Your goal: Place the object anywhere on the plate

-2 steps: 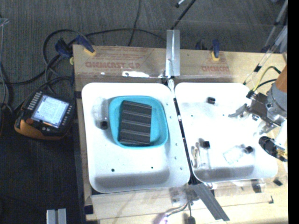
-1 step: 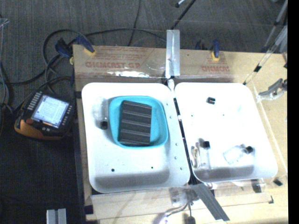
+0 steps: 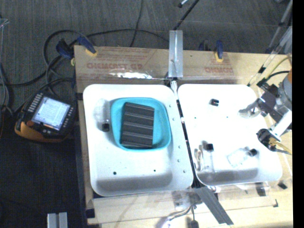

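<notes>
Block on the plate; the danger is a needless new grasp
The dark ridged block lies on the blue plate in the left bin; the end effector, its opening impossible to tell, hangs over the right bin and could push the block off if it reaches there

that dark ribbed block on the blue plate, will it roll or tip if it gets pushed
Probably neither: the dark ribbed block lies flat and broad, so it should slide rather than tip or roll. Its straight edges and even ridges suggest it is stiff. The blue plate seems to have a raised rim, which may stop it.
</notes>
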Tool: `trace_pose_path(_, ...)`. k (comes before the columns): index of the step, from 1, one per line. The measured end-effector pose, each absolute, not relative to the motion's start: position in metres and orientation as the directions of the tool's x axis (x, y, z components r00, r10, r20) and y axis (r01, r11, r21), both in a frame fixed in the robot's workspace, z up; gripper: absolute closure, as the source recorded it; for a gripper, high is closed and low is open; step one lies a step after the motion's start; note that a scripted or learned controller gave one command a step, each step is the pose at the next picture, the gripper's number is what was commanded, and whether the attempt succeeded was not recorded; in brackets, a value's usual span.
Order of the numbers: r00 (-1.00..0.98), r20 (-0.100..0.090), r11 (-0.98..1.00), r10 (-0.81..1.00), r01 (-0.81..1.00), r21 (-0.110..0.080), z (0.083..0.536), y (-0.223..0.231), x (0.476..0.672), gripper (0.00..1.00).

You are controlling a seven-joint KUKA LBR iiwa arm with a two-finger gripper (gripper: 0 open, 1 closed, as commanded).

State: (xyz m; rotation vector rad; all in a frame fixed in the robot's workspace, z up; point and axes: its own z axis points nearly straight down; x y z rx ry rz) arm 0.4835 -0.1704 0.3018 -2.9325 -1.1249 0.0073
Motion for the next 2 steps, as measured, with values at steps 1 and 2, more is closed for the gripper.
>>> trace_pose_path(1,0.821,-0.003,-0.821,0.570,0.570,0.002,0.384,-0.212,0.484,0.00)
trace_pose_path(2,0.892,-0.003,-0.892,0.453,0.453,0.001,0.434,-0.224,0.484,0.00)
